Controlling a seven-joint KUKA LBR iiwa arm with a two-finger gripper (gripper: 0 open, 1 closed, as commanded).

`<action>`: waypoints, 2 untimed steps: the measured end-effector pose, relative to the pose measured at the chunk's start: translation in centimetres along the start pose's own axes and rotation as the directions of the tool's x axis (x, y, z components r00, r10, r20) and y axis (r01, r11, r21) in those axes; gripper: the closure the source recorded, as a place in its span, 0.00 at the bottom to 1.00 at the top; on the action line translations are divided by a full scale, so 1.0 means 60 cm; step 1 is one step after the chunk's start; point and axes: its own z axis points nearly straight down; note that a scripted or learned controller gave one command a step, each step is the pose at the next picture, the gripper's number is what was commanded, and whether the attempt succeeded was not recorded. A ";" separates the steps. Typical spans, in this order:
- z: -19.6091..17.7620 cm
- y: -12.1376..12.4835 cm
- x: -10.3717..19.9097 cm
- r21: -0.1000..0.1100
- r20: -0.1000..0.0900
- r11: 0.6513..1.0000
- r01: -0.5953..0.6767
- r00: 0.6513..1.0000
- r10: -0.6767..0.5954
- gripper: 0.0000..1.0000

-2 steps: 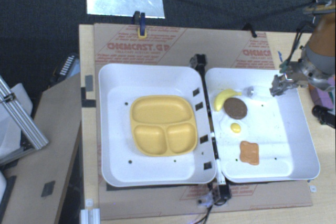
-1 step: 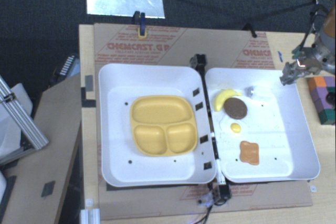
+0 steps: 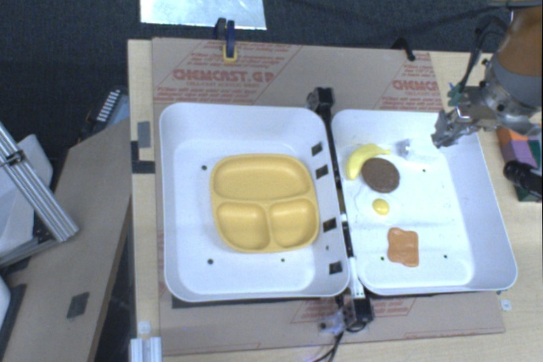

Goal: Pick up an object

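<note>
The right bin (image 3: 475, 208) holds a yellow banana-shaped piece (image 3: 363, 157), a round brown disc (image 3: 381, 175) touching it, a small yellow lump (image 3: 381, 205) and an orange flat piece (image 3: 403, 247). A small grey object (image 3: 403, 148) lies near the bin's back wall. The gripper (image 3: 447, 134) hangs over the back right part of this bin, to the right of the grey object and apart from every item. Nothing shows between its fingers.
The left bin (image 3: 182, 182) holds a yellow divided tray (image 3: 259, 201) with three compartments. Black clips run along the seam between the bins (image 3: 333, 208). Coloured items (image 3: 519, 150) lie on the bench at the far right, beside the arm (image 3: 517, 64).
</note>
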 end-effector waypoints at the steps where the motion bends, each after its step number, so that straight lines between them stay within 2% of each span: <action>1: 0.024 -0.029 0.089 0.001 -0.001 1.000 0.001 1.000 -0.001 1.00; 2: 0.048 -0.051 0.174 0.001 -0.001 1.000 0.001 1.000 -0.001 1.00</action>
